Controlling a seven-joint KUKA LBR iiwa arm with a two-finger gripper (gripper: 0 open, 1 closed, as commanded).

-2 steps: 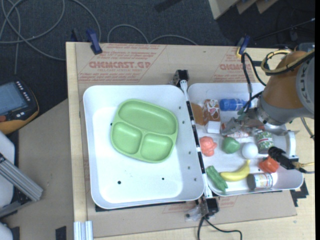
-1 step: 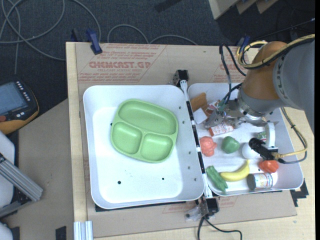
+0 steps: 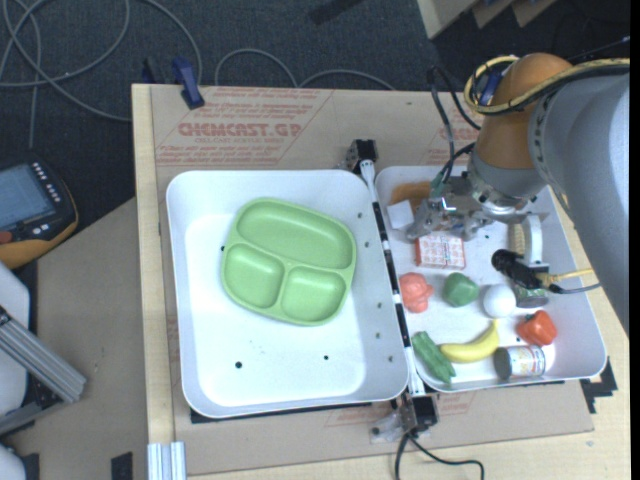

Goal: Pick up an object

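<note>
- The pincer (image 3: 447,218) is positioned above the red-and-white packet (image 3: 441,252); its opening cannot be told.
- A miss is risked: the flat packet offers little edge.

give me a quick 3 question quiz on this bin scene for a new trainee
1. True or false: the green divided plate lies in the same bin as the banana.
2. Which bin is the gripper above? A) left bin B) right bin
3. Fill in: the white ball lies just right of the ____ round object.

Key: 1 false; 2 B; 3 green
</note>
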